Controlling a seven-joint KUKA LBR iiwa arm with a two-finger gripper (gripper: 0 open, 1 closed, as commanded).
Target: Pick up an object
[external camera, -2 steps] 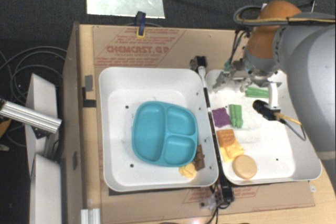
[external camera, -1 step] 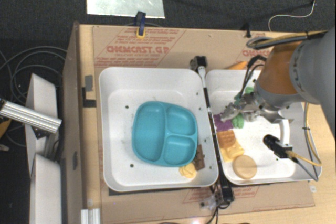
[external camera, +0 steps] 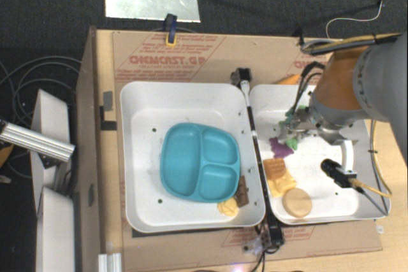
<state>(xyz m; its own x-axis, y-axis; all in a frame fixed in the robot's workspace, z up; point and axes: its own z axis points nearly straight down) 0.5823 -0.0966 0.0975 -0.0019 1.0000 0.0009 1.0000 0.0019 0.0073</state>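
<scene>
Hand [external camera: 288, 132] low in right bin [external camera: 357, 207], touching purple object [external camera: 278, 147]; grip state unclear.

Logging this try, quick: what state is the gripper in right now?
Gripper: low in the right bin, over the purple object; whether it is open or closed cannot be told.

Bright even overhead light, soft shadows, slightly grainy focus
</scene>
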